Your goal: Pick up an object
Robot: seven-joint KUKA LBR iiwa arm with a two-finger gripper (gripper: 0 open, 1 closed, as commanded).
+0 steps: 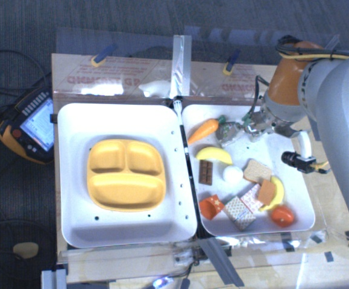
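Gripper (234, 131) low in the right bin (304, 218), at its far side; can't tell its state or whether it grips anything. Carrot (203, 129) just left of it, banana (214, 154) just below, egg (232, 174) and cracker (257, 171) nearer the camera. Yellow tray (126, 174) in left bin (72, 221), well apart. Red print on the cardboard (87, 77) behind, unreadable.

Dark grey carpet (102, 11) — wooden bench (66, 77)
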